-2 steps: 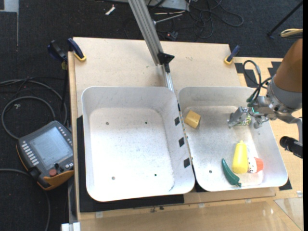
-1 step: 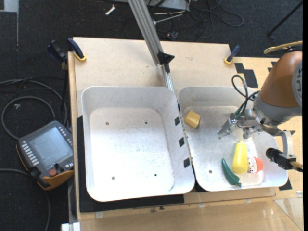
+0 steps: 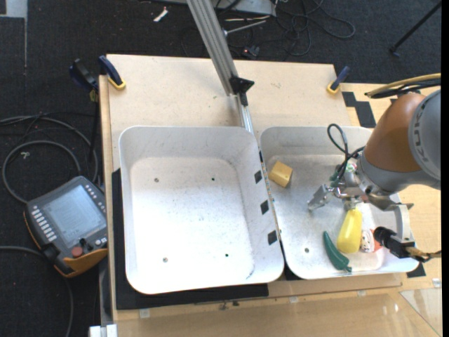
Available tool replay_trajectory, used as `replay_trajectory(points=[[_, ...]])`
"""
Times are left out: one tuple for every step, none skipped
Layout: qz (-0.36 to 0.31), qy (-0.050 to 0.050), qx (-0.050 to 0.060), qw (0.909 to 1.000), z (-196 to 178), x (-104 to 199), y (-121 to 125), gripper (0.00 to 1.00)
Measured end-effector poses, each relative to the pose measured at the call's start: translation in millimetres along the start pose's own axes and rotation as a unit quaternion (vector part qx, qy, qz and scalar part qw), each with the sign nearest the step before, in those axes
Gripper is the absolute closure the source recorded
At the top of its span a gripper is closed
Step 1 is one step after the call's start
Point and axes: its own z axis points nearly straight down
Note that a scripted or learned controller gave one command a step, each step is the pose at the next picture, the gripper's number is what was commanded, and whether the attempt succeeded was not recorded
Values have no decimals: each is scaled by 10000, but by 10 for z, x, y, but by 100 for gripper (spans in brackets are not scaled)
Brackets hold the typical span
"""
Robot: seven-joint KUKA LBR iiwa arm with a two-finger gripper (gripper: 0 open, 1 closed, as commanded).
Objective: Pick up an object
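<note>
The right bin [image 3: 302,142] holds several objects. A tan block [image 3: 280,173] lies near its left wall. Toward the front right lies a yellow bottle-shaped object [image 3: 350,231], with a green curved piece [image 3: 335,251] to its left and a small red and white item [image 3: 369,241] to its right. My gripper [image 3: 327,195] hangs over the middle of this bin, just above the yellow object's upper end and to the right of the tan block. Nothing is visibly held in it.
The left bin [image 3: 133,146] sits beside the right one, separated by a shared rim with black markers [image 3: 265,206]. A slanted metal rail [image 3: 214,37] crosses the back of the bench. A teach pendant [image 3: 66,220] lies on the floor at the left.
</note>
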Motion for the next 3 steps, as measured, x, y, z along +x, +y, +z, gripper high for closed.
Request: replay_trajectory(points=[[0,-2,-18,10000,-125,-2,9,100],[-14,-11,-37,10000,-672,-55,112,100],[-23,-11,-39,10000,-1164,39,105,100]])
